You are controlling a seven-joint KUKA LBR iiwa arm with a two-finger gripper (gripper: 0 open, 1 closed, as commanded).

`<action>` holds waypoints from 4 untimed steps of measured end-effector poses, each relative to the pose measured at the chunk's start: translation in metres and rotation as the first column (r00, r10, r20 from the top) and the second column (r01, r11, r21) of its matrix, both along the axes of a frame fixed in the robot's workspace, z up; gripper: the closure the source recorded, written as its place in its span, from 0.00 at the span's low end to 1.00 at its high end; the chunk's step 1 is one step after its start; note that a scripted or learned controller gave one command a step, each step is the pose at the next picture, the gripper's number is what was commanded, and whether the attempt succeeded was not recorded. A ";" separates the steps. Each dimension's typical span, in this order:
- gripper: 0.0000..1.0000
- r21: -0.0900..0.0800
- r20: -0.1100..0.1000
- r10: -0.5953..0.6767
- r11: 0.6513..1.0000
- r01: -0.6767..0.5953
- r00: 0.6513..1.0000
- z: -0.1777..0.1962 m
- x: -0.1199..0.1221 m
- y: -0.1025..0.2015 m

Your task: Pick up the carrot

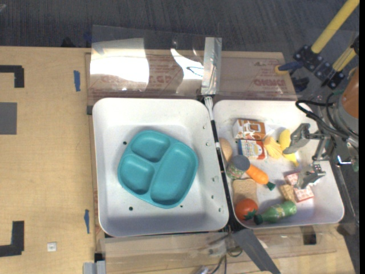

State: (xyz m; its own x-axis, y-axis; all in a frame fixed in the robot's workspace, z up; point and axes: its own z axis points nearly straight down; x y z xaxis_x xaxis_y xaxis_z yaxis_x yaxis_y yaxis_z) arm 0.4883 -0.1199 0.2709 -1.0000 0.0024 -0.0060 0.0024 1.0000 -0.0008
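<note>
Carrot first: the small orange toy carrot [258, 176] with a green stub end is lying flat in the right-hand shallow white bin [336, 210], roughly mid-bin, a bit left of centre. Its long axis runs on a diagonal, the fat orange end up-left and the green tip pointing down-right toward the front corner. Its upper-left end is touching, or right next to, a grey-blue round piece [239, 163].

Now the tool [305, 156]: it's sitting over the right half of that same bin, well clear of the carrot. Its two metal fingers [297, 136] are spread wide, one up by the yellow banana-like toy [274, 144], the other lower down just above a small pink-and-white packet [300, 194]. Nothing is between them, so it isn't pinching anything. Whether the upper finger actually touches the yellow toy, I can't tell from here.

Other stuff in the bin: a red-and-white printed carton [251, 136] toward the back, a red tomato-looking ball [246, 208] and a green cucumber-shaped toy [278, 212] along the front edge.

Left white bin [108, 119] holds a teal plastic divided plate [157, 168] with three compartments. Both bins sit side by side on the wooden desk [40, 153].
</note>
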 end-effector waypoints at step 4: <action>1.00 0.004 0.014 -0.206 0.979 0.206 0.978 -0.164 0.093 0.030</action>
State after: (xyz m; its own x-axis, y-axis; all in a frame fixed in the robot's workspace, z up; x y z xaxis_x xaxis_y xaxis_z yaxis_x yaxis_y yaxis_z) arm 0.5808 -0.0894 0.1071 -0.9778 0.2086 -0.0205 0.2086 0.9780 0.0032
